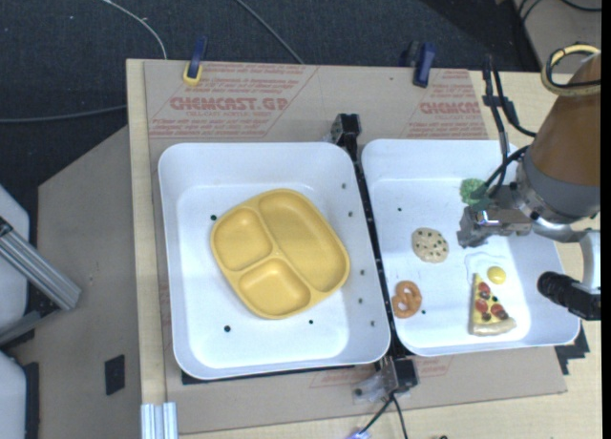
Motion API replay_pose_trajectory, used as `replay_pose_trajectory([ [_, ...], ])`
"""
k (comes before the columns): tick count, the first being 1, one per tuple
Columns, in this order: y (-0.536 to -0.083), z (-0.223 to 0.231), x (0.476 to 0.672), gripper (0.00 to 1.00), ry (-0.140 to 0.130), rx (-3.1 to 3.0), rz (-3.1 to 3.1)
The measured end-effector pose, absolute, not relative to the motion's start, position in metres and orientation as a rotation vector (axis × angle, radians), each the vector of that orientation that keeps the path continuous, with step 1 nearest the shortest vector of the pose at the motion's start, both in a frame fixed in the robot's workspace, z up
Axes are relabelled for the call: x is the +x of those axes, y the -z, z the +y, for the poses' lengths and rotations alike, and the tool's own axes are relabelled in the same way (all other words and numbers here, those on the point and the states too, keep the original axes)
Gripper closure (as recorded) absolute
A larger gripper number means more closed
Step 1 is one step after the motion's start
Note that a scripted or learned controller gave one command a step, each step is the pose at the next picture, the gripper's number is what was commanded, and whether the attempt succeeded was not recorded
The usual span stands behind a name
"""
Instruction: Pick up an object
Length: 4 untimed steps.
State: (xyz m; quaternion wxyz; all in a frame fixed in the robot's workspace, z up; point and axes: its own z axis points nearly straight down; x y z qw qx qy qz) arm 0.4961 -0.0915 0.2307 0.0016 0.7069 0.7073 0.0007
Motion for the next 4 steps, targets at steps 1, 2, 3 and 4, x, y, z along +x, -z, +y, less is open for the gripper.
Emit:
replay_pose_trajectory([
  [1, -0.239, -0.048, 0.522, 1.00, -0.005, 2.214, 2.226],
  [2, -0.230, -0.003, 0.543, 1.00, -0.003, 2.215, 2.227],
  [3, -0.224, 0.037, 0.567, 1.00, -0.004, 2.215, 2.226],
  [4, -0.231, 0.083, 0.607, 1.00, -0.007, 2.214, 2.226],
])
